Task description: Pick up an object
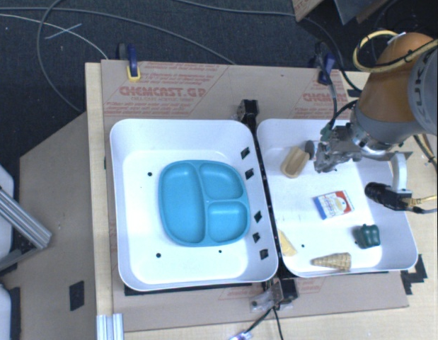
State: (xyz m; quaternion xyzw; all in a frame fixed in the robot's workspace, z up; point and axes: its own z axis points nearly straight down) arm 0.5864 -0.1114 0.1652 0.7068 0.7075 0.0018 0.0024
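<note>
My gripper (pixel 323 157) hangs low over the upper part of the right bin (pixel 388 190), just right of a tan bread-like piece (pixel 295 161). In the same bin lie a small blue and white packet (pixel 332 205), a dark green block (pixel 366 236), a waffle cone (pixel 332 262) and a pale wedge (pixel 286 244). Nothing shows as held by the gripper.
The left bin (pixel 134 190) holds a blue divided plate (pixel 204 202). A black divider with clips (pixel 252 176) runs between the bins. The arm's orange band (pixel 395 76) and cables (pixel 399 193) stand over the right bin's right side. Clamps (pixel 133 61) hold the board's far edge.
</note>
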